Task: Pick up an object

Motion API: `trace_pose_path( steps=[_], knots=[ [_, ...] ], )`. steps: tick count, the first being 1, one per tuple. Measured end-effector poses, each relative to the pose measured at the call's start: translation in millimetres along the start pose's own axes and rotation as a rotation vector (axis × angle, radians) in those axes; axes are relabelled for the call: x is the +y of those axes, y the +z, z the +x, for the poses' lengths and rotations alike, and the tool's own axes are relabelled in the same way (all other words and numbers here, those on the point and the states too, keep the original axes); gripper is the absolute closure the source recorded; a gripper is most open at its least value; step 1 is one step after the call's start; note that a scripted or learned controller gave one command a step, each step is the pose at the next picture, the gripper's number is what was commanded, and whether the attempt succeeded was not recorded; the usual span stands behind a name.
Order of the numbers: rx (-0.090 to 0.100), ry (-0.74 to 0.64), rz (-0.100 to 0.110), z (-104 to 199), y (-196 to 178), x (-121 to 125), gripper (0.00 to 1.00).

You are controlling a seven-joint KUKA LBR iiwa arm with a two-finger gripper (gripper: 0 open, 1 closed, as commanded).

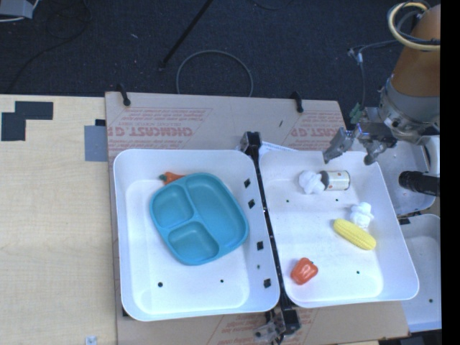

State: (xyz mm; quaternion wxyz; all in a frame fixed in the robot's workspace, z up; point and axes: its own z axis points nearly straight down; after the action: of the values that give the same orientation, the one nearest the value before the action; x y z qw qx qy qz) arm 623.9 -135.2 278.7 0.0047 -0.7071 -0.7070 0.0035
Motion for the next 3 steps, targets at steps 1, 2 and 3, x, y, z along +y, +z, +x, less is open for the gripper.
trace_pose_path(
  steps=[1,2,3],
  knots=[
    [-0.001,-0.001,-0.009,0,-5,2,0.00],
    [0.000,0.000,-0.003,-2,59,1,0.00],
    [-0.001,0.000,-0.004,-2,106,8,0.00]
  ],
)
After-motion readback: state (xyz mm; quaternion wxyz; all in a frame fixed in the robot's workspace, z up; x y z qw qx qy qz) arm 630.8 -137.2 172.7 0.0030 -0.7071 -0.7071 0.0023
